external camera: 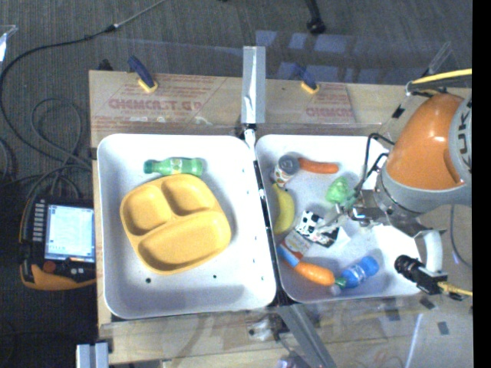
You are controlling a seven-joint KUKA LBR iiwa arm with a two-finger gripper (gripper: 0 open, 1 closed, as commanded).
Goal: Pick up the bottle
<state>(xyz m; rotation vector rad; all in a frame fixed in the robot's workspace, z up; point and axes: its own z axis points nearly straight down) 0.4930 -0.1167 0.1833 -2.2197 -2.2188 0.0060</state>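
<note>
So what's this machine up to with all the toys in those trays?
A robot arm reaches in from the right over the right bin, its gripper low among toy food: a banana, two carrots and a black-and-white carton. It is meant to pick up a bottle. A blue bottle lies near that bin's front edge, and a green bottle lies in the left bin beside a yellow divided plate.

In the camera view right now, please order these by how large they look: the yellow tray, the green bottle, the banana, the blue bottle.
1. yellow tray
2. green bottle
3. banana and blue bottle: these two look alike, so I do not rank them.
</note>
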